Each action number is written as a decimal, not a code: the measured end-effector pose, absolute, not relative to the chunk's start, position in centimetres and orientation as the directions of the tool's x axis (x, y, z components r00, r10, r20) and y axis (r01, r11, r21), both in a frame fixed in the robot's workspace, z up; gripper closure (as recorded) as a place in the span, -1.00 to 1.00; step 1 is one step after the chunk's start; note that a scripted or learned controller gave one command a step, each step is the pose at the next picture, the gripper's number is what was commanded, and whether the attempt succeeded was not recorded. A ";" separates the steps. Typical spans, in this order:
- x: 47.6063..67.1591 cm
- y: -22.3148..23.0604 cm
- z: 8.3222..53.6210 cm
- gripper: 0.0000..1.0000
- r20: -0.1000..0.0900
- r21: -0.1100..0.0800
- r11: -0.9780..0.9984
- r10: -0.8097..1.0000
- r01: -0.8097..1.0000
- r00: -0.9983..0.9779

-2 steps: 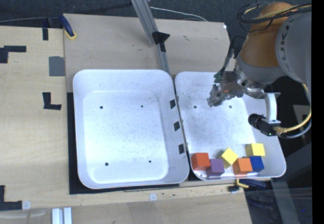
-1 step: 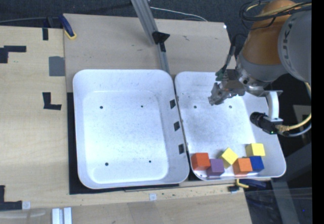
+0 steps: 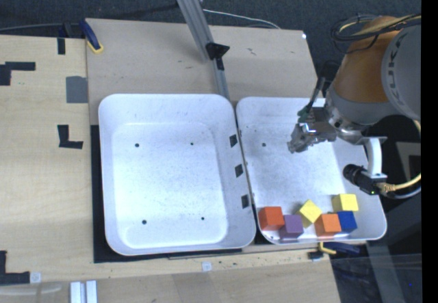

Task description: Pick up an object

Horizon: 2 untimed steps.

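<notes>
- A small orange cube point(image 3: 272, 216) is sitting at the left of the cluster, near the front wall of the right bin
- A purple cube point(image 3: 293, 225) is lying just beside it
- A yellow cube point(image 3: 310, 211), turned cornerwise, is resting behind the purple one
- A second orange cube point(image 3: 328, 224) is touching a blue cube point(image 3: 347, 221)
- Another yellow cube point(image 3: 345, 202) is sitting just behind the blue one

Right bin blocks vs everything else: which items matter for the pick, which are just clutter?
Job items:
gripper, above the right bin
orange block
purple block
yellow block
second orange block
blue block
second yellow block

Lying about:
left bin
metal pole
black tape marks
</notes>
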State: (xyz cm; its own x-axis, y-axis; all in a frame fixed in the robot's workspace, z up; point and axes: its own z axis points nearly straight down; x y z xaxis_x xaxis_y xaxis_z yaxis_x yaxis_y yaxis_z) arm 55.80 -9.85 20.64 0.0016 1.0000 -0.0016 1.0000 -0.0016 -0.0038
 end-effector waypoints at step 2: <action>56.0 -9.5 22.7 1.00 0.001 -0.003 0.004 1.000 1.000 -0.004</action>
